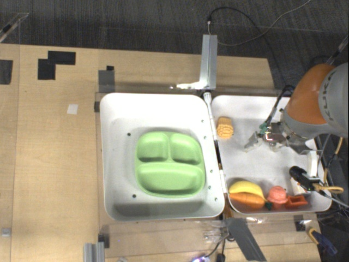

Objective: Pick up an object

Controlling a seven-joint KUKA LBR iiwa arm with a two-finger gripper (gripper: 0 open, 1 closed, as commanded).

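- Two shallow white bins sit side by side on a wooden bench; the right bin (240, 111) serves as the landmark here.
- The left bin (114, 146) lies just beside the right bin and holds a green divided plate (169, 162).
- The grey arm (313, 100), with its orange band, reaches over the right bin's far right side; the gripper (260, 138) hangs over the bin's open middle floor, and how its claw stands I cannot tell at this size.
- Nothing shows between the claw's tips; the step in hand looks like the approach, before any grasp.
- A piece of yellow corn (224, 128) lies in the right bin near its left wall, apart from the gripper; it seems the nearest candidate.
- The corn is short and stubby; its long axis appears to run roughly from the bin's far wall toward its near wall, though which end is which is too small to tell.
- Along the right bin's near wall lie a yellow banana (245, 188), an orange carrot-like piece (250, 201) touching it, and a pink and red toy (282, 196) beside them; the banana's long axis runs along that wall.
- The next move likely calls for shifting toward the left wall, closing across the corn's narrow width.
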